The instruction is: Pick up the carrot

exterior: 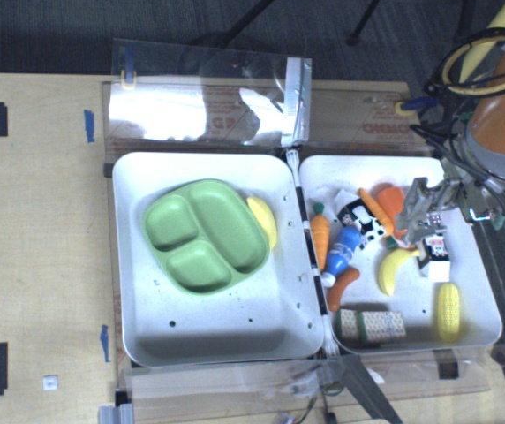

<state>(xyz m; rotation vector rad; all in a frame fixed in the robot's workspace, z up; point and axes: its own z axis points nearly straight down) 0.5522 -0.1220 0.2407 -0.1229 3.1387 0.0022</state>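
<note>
Nearest, a sponge [372, 325] is lying; the gripper [422, 210], fingers apart, is hovering right of the carrot [320, 239], needing leftward approach.

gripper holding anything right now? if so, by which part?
Cannot be told. The gripper sits low in the right white bin, beside an orange toy piece; the orange carrot lies apart, by the bin's left wall.

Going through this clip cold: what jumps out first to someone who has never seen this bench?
The big green divided plate lying in the left bin draws the eye first, with a yellow piece at its right edge. Next comes the clutter in the right bin: an orange carrot by the divider, a blue bottle, a banana and a corn cob. The gripper reaches in from the right above them.
</note>
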